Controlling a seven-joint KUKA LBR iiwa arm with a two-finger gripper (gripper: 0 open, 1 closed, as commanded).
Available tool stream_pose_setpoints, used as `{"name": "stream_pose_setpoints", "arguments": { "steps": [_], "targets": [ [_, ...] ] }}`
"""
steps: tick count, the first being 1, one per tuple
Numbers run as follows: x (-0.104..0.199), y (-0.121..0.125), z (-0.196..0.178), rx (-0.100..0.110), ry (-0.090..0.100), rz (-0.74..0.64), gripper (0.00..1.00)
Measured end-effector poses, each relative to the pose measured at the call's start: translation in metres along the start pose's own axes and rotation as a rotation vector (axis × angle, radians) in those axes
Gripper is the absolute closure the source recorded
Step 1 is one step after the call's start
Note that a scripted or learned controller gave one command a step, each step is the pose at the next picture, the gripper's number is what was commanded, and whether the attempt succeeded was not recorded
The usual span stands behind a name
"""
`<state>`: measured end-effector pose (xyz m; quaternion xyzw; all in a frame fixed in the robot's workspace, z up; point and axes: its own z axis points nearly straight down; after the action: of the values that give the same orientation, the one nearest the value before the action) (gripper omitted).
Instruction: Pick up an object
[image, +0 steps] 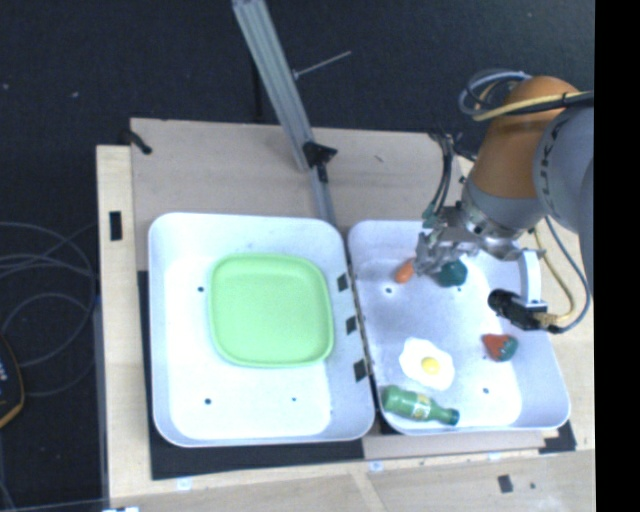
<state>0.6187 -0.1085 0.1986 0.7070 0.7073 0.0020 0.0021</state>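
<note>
My gripper (437, 260) hangs over the far part of the right bin (540, 400), with the grey and orange arm behind it. Just left of its tip lies a small orange piece (403, 271), and a dark teal round object (454, 272) sits right below and beside the fingers. Nothing is seen held between them. Nearer the front lie a fried egg toy (427, 364), a green bottle (419, 405) on its side, and a red and teal piece (499, 346) at the right.
The left bin (175, 300) holds a light green square plate (271, 309). A grey metal pole (285, 90) slants down from the top to the bins' shared edge. A black cable connector (512, 306) hangs off the arm over the right bin.
</note>
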Motion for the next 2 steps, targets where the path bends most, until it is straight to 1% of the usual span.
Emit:
{"name": "stream_pose_setpoints", "arguments": {
  "steps": [1,2],
  "targets": [
    [-0.001,0.001,-0.044,0.001,0.000,0.000,1.00],
    [-0.001,0.001,-0.031,0.006,-0.001,0.001,1.00]
  ]
}}
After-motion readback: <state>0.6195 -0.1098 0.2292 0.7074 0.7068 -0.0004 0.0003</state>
